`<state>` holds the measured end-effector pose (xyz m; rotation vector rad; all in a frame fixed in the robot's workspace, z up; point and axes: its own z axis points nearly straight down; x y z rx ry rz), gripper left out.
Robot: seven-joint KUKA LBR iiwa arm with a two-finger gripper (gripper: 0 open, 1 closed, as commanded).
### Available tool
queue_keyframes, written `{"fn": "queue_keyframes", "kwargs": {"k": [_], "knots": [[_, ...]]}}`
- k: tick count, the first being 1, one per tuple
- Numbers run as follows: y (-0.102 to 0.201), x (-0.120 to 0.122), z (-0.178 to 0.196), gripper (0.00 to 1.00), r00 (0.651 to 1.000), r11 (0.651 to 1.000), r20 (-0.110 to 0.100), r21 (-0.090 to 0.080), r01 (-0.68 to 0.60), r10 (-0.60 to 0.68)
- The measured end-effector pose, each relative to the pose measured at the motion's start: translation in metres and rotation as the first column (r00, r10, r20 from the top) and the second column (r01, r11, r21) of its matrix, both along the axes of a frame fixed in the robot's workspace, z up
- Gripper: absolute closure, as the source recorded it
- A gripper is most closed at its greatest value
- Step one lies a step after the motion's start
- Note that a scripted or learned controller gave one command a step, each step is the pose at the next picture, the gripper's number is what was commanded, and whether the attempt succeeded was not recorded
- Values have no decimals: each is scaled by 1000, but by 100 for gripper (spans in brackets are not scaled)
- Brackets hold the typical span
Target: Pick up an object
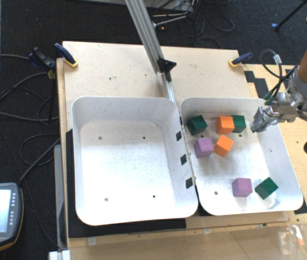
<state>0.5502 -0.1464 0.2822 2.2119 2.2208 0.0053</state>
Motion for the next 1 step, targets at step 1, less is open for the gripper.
{"fn": "queue_keyframes", "kwargs": {"k": [1], "knots": [[49,32,-5,100,1000,1000,-4,3,-4,4]]}}
